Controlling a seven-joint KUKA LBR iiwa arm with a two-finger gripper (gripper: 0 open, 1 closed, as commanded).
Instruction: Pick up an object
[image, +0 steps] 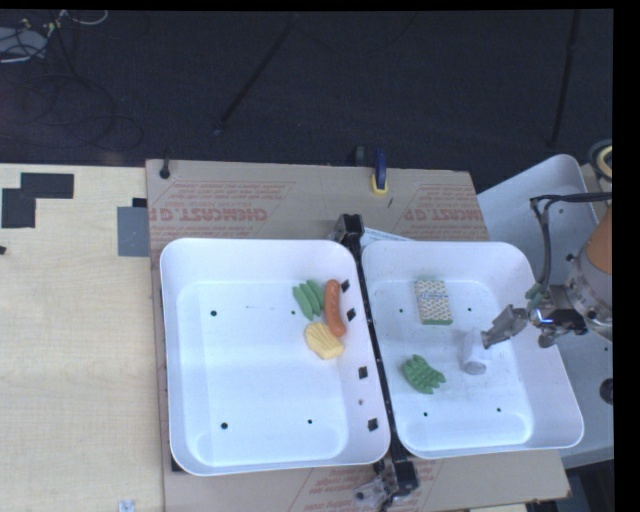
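Likely target is the grey cylinder (471, 352) in the right bin (545, 420), with the green toy (423, 375) just left of it. Gripper (503, 327) hangs just right of the cylinder, grasping nothing; finger state unclear. Risk: an off-centre descent tips or nudges it away.

Arm (600, 250) cut off at right edge past the wrist. Gripper (500, 328) fingers too small and blurred to read. Grey thing (470, 352) beneath: indistinct, unidentifiable.
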